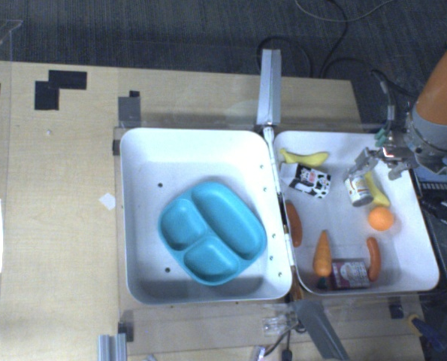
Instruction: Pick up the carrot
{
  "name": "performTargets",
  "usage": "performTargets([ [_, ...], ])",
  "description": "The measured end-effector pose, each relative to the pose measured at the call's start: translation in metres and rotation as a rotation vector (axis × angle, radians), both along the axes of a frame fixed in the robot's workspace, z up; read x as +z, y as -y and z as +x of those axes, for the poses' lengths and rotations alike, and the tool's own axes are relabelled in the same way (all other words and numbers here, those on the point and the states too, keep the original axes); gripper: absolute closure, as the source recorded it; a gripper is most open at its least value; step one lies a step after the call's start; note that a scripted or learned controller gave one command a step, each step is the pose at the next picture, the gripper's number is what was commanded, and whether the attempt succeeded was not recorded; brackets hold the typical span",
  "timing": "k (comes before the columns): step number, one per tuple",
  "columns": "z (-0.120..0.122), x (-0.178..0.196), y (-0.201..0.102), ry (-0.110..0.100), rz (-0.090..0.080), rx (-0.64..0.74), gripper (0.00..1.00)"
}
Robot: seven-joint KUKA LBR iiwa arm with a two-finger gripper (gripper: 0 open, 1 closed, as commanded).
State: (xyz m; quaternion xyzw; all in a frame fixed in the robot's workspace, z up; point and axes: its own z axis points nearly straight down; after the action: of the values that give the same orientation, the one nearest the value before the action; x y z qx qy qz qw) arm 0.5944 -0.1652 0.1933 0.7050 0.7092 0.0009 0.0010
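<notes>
The carrot (323, 253) lies in the right bin (426, 265) near its front wall, tip pointing away from the camera, next to a dark red can (350, 272). My gripper (379, 165) hangs over the far right part of that bin, well behind and to the right of the carrot. Its fingers are spread and open, with nothing between them. Just below it are a silver can (357, 189) and a yellow piece (378, 192).
The right bin also holds a banana (306, 157), a black-and-white box (311, 180), an orange (382, 219) and two sausages (294, 223) (373, 253). A blue divided plate (212, 232) sits in the left bin (144, 164).
</notes>
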Motion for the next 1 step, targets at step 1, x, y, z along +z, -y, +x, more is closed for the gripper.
performTargets([
  [1, -0.0543, -0.0989, 0.0401, 0.001, -0.001, 0.08, 0.0],
])
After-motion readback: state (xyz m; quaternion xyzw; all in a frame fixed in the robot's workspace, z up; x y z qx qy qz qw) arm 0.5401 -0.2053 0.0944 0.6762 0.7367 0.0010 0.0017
